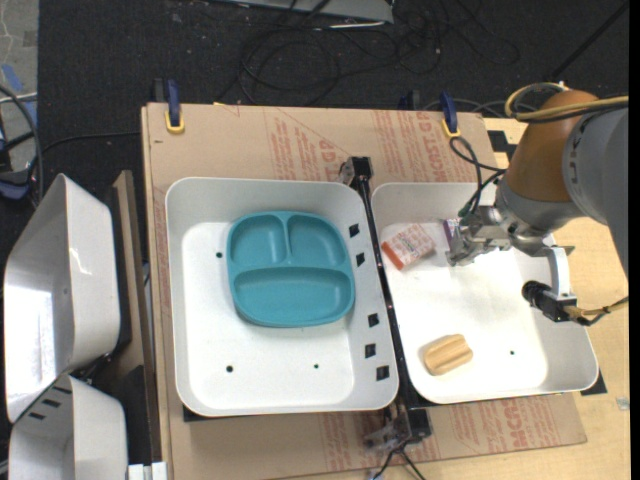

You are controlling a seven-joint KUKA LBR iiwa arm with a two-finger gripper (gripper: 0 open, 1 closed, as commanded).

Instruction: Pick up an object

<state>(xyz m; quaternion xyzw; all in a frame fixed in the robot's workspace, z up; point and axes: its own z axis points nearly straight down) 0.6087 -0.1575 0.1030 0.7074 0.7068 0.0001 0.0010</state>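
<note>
bright even overhead light, white bins [200,298] slightly glaring, soft shadows, mild blur

One fixed camera looks down aslant on both bins [190,268] from above.

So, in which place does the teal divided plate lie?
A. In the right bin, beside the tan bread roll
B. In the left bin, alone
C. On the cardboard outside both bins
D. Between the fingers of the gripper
B: the teal divided plate lies flat in the left bin with nothing else beside it, while the tan bread roll lies in the right bin.
</note>
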